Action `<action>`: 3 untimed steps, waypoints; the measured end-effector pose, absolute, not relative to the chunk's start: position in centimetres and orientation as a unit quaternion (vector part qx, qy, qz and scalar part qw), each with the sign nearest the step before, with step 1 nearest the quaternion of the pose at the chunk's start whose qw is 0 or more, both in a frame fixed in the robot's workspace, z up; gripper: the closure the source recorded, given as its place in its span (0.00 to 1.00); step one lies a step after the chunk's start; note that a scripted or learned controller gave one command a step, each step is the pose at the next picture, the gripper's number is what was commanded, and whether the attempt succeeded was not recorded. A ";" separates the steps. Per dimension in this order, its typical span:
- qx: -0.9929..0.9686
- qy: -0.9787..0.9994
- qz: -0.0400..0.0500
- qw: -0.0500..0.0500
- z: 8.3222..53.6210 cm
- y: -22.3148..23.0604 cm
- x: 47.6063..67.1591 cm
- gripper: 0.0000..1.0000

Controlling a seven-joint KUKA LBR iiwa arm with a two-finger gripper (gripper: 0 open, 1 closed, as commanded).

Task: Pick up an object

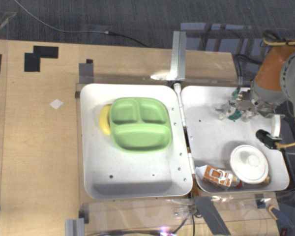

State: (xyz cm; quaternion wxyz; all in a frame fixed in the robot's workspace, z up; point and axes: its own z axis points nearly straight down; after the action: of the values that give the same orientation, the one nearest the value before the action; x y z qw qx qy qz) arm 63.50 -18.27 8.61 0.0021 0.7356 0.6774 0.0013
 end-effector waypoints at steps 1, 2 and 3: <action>0.734 0.680 0.003 0.005 9.9 -18.2 63.8 1.00; 0.705 0.709 0.001 0.003 12.6 -17.8 64.1 1.00; 0.704 0.710 0.003 0.005 13.9 -17.7 64.3 1.00</action>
State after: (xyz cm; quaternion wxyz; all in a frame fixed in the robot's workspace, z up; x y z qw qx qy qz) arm 64.30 -17.73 13.86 0.0054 0.7039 0.7102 0.0029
